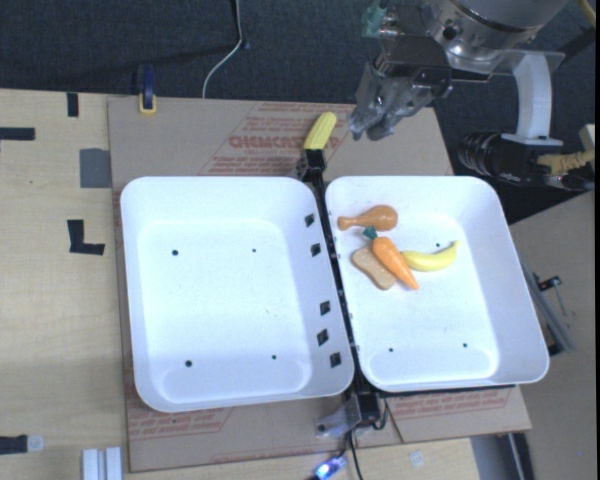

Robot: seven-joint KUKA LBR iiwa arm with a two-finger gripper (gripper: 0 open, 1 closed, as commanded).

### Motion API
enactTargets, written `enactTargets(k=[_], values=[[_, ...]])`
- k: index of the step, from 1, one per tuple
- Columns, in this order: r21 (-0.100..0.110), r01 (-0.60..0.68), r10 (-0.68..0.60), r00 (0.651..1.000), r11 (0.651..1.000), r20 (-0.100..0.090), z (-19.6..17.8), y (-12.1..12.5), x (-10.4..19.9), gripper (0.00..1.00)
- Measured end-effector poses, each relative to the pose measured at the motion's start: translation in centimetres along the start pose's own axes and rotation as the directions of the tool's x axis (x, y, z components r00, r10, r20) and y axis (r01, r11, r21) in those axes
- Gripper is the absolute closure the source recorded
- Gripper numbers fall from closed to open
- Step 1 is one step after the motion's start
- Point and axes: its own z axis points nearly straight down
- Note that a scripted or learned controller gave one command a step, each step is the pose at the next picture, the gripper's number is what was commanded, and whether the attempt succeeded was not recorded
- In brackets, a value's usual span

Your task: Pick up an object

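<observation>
The tool (378, 118) hangs above the far edge of the counter (40, 268), just beyond the far rim of the right bin (480, 368), with nothing visible in it; how far it stands open I cannot tell from this slant. The grey arm (500, 8) enters from the upper right, its orange band at the very top of the view.

The things to pick lie clustered in the far-left part of the right bin: a toy drumstick (370, 218) nearest the far rim, a carrot (393, 261) lying across a tan bread-like piece (372, 268), and a banana (430, 258) touching the carrot's right side. The left bin (220, 298) sits beside it, the two rims meeting along a line of black clips.

My reading is that the pick is at its start, the approach not yet made. The next move calls for bringing the tool toward the camera and down over one item. The drumstick looks the freest target, lying slightly apart from the others; the carrot and banana crowd each other.

For room, the right bin's near half and right side are open, but the cluster sits close to the shared rim on the left, so a descent should keep clear of that edge
</observation>
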Motion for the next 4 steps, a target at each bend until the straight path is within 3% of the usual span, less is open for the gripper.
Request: enactTargets(k=[1,2,3,4], values=[[0.026,0.005,-0.005,1.000,1.000,0.004,8.2,-4.7,1.7,1.00],[0.032,-0.002,0.002,1.000,1.000,0.007,21.0,-4.9,-1.8,1.00],[0.013,0.010,-0.010,1.000,1.000,-0.001,16.0,-2.9,4.8,1.00],[0.016,-0.005,0.005,1.000,1.000,0.004,14.5,-4.6,-4.4,1.00]])
